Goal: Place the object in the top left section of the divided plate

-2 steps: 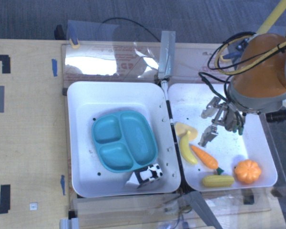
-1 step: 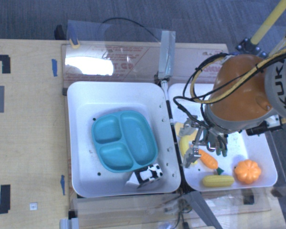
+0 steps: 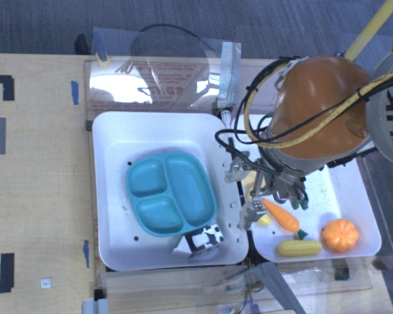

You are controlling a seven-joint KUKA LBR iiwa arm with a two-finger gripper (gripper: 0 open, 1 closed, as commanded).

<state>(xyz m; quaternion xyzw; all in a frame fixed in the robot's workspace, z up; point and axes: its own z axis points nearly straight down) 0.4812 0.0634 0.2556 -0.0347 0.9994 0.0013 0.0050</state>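
Two white bins sit side by side on my counter (image 3: 39,175). Left bin (image 3: 111,136) carries the blue divided plate (image 3: 171,193), lying flat near the bin's middle; none of its three sections has anything in it. Just below the plate's lower right corner lies a small black-and-white item (image 3: 206,239), possibly a toy cow, hard to make out.

Right bin (image 3: 367,195): I see a toy carrot (image 3: 281,215) lying at a slant, a yellow corn cob (image 3: 299,247) just below it, and an orange pumpkin-like piece (image 3: 340,235) beside the corn, toward the bin's right corner. A small yellow bit shows at the carrot's left end.

Arm hangs over the right bin, orange wrist band uppermost, cables looped around it. Claw (image 3: 275,191) sits low, directly above the carrot's upper end. I cannot tell whether it is spread or closed, nor whether it touches the carrot.
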